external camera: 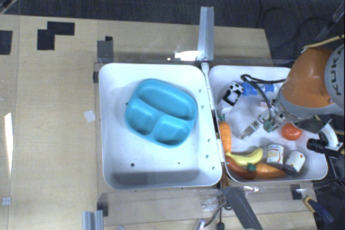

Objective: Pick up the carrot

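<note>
Lying in the right bin (pixel 321 174), the carrot (pixel 226 137) sits tight against the left wall, roughly midway down it. Long axis runs near-vertical in the camera view, parallel to that wall. Which end is the tip I can't tell at this size. Its lower end meets the banana (pixel 247 158), which curves along the bin's near side; they look to be touching.

Gripper (pixel 259 126) is in the same bin, to the right of the carrot and apart from it. Slim metallic tip slants down-left toward the bin floor. Two fingers can't be separated visually, so open or closed: can't tell. Nothing visible between them. No contact with the carrot visible.

Arm (pixel 310 83) comes in from the right, orange band sitting over the bin's upper right part.

Other contents of the right bin:
- orange-brown elongated item (pixel 268 171) under the banana, near the front wall, lying roughly horizontal
- two small cans (pixel 275 154) (pixel 295 161) side by side, right of the banana
- small red-orange round thing (pixel 291 131) just beside the arm
- black-and-white object (pixel 232 92) near the back-left corner
- blue-labelled item (pixel 253 88) next to it, partly under cables

Left bin (pixel 110 132) holds a blue divided plate (pixel 160 111), three compartments, roughly centred.
</note>
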Robot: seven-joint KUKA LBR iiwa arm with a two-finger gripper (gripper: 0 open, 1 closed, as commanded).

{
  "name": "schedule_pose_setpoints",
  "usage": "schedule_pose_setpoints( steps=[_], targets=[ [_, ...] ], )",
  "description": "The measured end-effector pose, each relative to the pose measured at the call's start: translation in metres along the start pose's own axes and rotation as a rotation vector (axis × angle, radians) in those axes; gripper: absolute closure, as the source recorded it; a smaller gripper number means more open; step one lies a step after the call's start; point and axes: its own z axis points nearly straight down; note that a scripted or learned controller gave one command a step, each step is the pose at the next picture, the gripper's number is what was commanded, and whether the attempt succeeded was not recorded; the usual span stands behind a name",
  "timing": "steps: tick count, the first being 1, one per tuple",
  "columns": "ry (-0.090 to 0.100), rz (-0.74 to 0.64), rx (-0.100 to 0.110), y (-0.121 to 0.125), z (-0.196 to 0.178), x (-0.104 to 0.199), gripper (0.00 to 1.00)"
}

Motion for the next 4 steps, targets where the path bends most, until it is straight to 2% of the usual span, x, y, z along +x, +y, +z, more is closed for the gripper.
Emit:
schedule_pose_setpoints(
  steps=[1,2,3,4],
  targets=[
    [-0.002,0.0,-0.005,0.003,-0.012,-0.001,1.0],
    [0.0,-0.323,0.002,0.037,0.0,0.023,1.0],
    [-0.003,-0.456,0.001,0.041,0.0,0.028,1.0],
    [0.009,-0.496,0.004,0.099,-0.096,0.067,1.0]
  ],
)
